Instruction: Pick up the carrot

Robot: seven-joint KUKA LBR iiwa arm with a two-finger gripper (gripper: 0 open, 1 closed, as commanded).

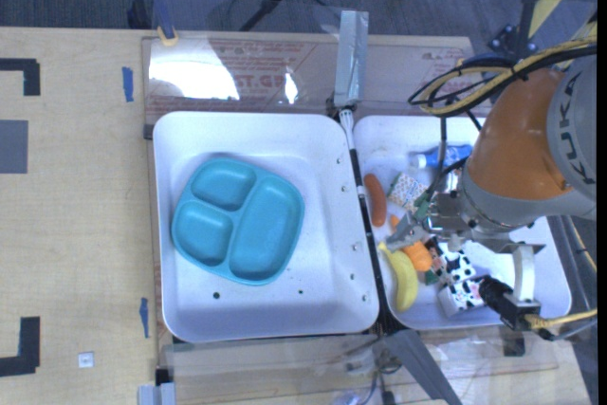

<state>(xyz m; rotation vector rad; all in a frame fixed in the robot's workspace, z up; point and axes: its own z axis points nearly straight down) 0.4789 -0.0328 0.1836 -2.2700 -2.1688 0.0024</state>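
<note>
Hovering low over the right bin point(560, 294), the gripper point(424, 225) sits just above the bin's left side; whether the jaws are spread or pressed together cannot be told, since the wrist blocks them.

- Carrot point(417, 256): small orange piece, directly beneath the gripper, lying between the banana point(403, 278) and a black-and-white spotted toy point(458, 280). Not seen pinched.
- Hot-dog-like red item point(377, 198): against the left wall, near the carrot.
- Blue bottle point(446, 156): towards the bin's far end.
- Left bin point(190, 313): holds a turquoise divided plate point(237, 220), well apart from the work.

Judgement: the arm seems placed for a descent onto the carrot; crowding neighbours could foul the grasp.
</note>
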